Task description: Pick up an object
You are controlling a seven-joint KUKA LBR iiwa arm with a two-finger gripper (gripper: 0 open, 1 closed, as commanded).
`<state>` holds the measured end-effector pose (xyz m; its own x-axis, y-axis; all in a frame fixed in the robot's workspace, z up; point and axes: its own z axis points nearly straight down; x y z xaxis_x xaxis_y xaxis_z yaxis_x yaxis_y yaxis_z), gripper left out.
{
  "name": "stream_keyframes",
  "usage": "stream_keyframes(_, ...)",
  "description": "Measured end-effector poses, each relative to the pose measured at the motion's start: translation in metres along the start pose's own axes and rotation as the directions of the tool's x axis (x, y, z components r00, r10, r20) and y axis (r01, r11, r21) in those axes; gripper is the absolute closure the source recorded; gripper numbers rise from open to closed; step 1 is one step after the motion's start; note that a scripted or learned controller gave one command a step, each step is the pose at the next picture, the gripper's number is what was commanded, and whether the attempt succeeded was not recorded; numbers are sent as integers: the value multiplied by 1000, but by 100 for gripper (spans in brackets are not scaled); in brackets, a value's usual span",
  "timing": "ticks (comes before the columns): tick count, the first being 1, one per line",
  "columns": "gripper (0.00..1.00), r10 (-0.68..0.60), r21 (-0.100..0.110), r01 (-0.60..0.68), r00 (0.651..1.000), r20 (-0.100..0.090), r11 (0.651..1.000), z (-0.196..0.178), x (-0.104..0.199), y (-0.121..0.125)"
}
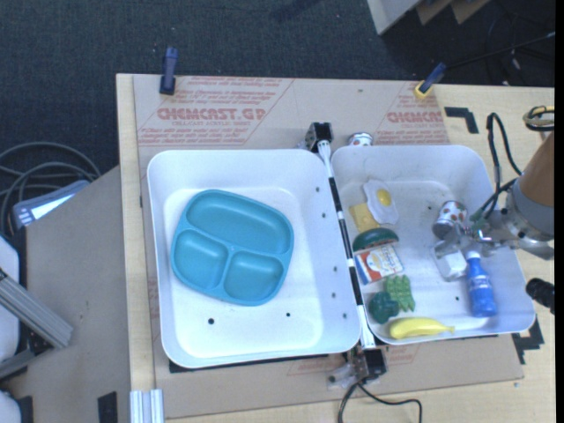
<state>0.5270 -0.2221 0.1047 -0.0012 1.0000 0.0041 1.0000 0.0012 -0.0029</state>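
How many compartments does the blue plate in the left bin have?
3. The blue plate has one wide compartment across its upper part and two smaller ones side by side along its lower edge. It lies in the left bin.

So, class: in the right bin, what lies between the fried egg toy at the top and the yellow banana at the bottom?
In the camera view, between the fried egg toy and yellow banana lie a red-and-white packet and green toy vegetables.
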Motion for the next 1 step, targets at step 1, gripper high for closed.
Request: stream_keyframes(1,0,0,-4,0,1000,4,1000,13,10,64)
